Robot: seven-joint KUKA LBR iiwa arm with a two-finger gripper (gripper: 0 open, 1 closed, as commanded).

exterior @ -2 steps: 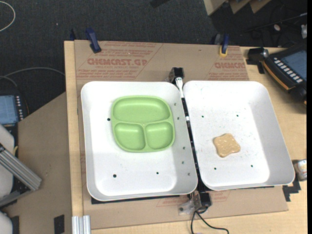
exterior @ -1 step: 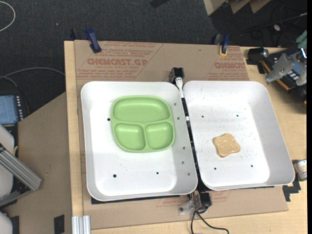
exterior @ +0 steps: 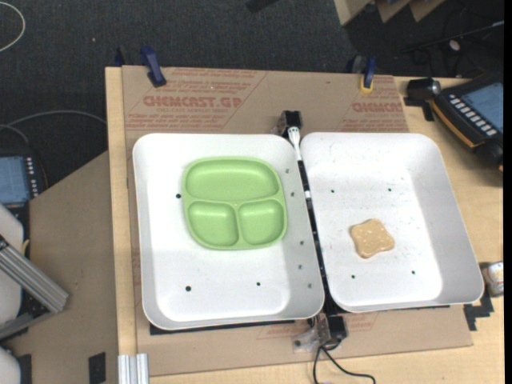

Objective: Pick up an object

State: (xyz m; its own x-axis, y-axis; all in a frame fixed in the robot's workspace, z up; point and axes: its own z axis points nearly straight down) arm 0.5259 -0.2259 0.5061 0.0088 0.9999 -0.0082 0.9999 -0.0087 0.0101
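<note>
A tan, toast-shaped flat piece (exterior: pixel 372 238) lies in the right white bin (exterior: pixel 416 166), a little below its middle. A light green divided plate (exterior: pixel 234 202) with three compartments rests in the left white bin (exterior: pixel 160 254), toward its upper middle. Nothing lies on the plate.
The two bins sit side by side on a brown cardboard-covered bench (exterior: pixel 240 94). Blue clamps (exterior: pixel 152 66) hold the board at the back edge. A black handheld controller (exterior: pixel 468 110) lies at the far right. Cables (exterior: pixel 332 350) hang at the front between the bins.
</note>
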